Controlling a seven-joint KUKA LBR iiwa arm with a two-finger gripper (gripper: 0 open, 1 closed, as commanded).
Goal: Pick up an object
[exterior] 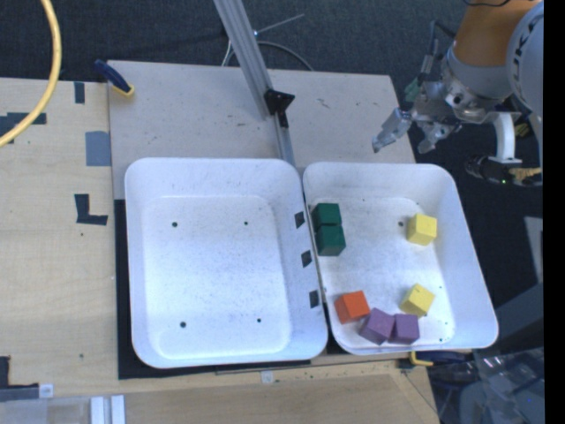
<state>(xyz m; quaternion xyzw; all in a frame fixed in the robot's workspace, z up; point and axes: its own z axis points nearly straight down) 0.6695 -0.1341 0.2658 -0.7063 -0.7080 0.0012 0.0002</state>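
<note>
- Purple blocks (389,325), two of them touching, sit nearest the front rim of the right bin (459,237), close to its front-right corner.
- Orange block (353,306) just left of the purple pair, near the wall between the two bins.
- Yellow block (418,299) just behind and right of the purple pair, tilted on a corner.
- 2nd yellow block (422,229) farther back, toward the right wall, well apart from the 1st.
- Green blocks (328,228), two stacked front-to-back and touching, in the left part of the right bin, close to the divider.
- Left bin (212,254) beside it, rims touching; a few small dark dots on its floor.
- Gripper (402,131) hangs above the bench just behind the right bin's back rim, off toward the back-right corner, not over any block. Fingers (388,137) look spread apart w/ nothing between them, though blur makes it approx.
- Arm (494,42) comes in from the right, orange band above the wrist.
- Metal post (252,51) slants down from the top to the back of the bins, where they meet.
- Yellow cable (48,42) curves over the bench at far left.
- Blue-and-yellow clamp (115,78) at the back-left of the board.
</note>
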